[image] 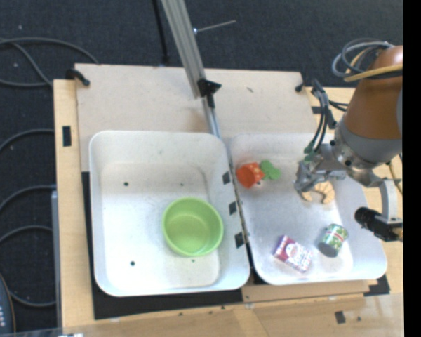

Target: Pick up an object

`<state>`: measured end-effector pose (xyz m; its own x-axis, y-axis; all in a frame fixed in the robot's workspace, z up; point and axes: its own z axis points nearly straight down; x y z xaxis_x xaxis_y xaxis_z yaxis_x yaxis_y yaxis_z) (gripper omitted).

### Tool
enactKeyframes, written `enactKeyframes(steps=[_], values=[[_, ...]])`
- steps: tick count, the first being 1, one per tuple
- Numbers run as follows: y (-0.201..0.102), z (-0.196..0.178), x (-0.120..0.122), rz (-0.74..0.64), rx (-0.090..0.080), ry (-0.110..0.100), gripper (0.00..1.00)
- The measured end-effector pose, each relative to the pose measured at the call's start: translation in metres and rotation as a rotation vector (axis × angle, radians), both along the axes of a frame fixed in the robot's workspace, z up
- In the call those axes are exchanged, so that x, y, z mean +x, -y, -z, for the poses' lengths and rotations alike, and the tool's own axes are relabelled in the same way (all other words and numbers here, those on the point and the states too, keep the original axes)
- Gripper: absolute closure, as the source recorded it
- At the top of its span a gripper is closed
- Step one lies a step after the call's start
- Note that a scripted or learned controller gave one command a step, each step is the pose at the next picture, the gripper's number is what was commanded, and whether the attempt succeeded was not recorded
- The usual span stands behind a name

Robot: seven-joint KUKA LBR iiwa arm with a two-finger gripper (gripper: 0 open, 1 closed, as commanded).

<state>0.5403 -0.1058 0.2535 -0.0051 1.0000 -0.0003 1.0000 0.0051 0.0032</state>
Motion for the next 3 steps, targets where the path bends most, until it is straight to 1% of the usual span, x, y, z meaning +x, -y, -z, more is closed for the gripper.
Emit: enactKeyframes(steps=[1,2,3], values=[[-0.050,-0.008,0.017,-0.003,0.001,-0.001,1.00],[-0.089,-0.002,0.039,-0.002,0.001,-0.002,1.00],[-0.147,0.009,0.056,-0.002,0.000,-0.002,1.00]])
